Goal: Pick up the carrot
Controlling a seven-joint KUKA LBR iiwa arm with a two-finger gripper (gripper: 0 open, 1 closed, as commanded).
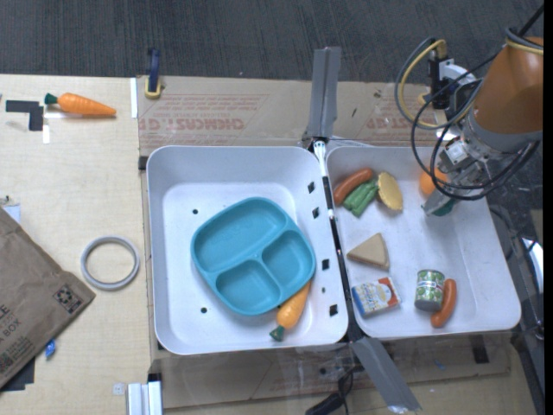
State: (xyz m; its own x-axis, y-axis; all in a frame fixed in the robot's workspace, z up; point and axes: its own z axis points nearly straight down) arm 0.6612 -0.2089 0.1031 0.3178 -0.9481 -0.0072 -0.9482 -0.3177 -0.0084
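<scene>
Right now I see the gripper (pixel 441 199) in the upper right of the frame, low over the far right corner of the right bin (pixel 505 318), hanging from the grey wrist with its orange band and loops of cable. Whether it is apart or together I cannot tell, as the wrist and cables crowd that spot. A small orange object (pixel 428 182) sits just beside it; I can't say whether they touch. The carrot (pixel 292 309) lies in the left bin (pixel 164 232), near the lower middle of the frame, leaning against the near edge of the blue divided plate (pixel 251 256) with its green end pointing toward the bottom of the frame, well apart from the gripper. A second carrot (pixel 80 105) lies on the bench at the upper left, outside both bins. Inside the right bin I make out a red sausage (pixel 352 182), a green vegetable (pixel 361 197) and a yellow piece (pixel 390 192) bunched together at its upper left, with a tan wedge (pixel 370 251) below them. Along the near side sit a small carton (pixel 375 296), a can (pixel 429 289) and another red sausage (pixel 443 303). A grey ring (pixel 110 261) rests on the bench at the left.
</scene>
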